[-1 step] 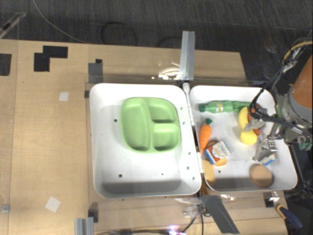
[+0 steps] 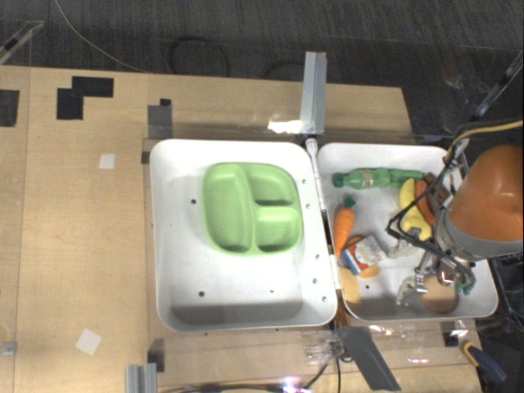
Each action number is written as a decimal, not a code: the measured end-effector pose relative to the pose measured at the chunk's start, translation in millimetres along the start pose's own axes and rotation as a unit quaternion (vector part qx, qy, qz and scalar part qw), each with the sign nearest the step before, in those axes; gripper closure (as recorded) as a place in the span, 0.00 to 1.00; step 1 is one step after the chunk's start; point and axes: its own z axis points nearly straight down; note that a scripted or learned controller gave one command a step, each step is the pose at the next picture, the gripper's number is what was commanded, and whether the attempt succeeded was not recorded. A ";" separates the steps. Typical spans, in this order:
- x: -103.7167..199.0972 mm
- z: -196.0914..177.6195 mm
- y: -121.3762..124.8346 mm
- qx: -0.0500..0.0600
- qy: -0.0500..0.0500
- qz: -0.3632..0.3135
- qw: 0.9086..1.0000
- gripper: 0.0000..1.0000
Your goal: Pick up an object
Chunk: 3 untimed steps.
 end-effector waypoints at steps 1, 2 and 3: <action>-1.0 8.2 33.3 0.002 -0.011 0.041 0.999 0.00; 1.0 8.1 62.0 0.002 -0.015 0.034 0.999 0.00; -0.4 2.9 8.4 0.000 -0.005 0.122 0.993 0.00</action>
